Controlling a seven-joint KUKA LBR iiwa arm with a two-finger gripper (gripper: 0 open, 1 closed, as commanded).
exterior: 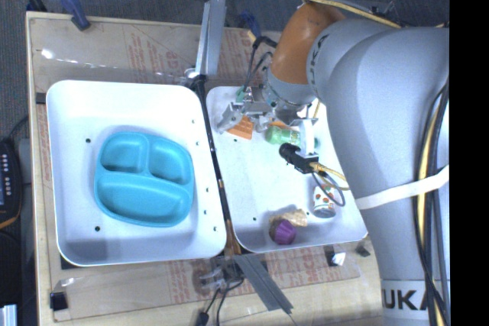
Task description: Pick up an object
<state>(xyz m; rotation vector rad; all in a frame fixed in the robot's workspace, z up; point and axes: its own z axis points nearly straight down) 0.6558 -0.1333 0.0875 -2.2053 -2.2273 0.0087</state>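
Grey arm (382,126), bulking closest to the lens, reaches in from the right and bends down over the right bin (252,187), most likely because that bin holds all the loose pieces worth trying for. Its pincer (237,118) sits low in that bin's upper left corner, close against the wall. How far it is open cannot be told from this angle, and nothing can be seen held in it.

Just beside the pincer, on its lower right, lies an orange piece (241,129), which I judge the likeliest target. Whether the two touch I cannot tell. A green piece (281,135) lies a little further right, partly under the wrist.

Well apart, towards the bin's lower edge, sit a small white spotted cup (324,204), a beige lump (296,217) and a purple piece (283,231), the last two touching.

Across the dividing walls, the left bin (69,99) carries a blue divided tray (145,178), flat and central. Both bins rest on the worktop (137,50).
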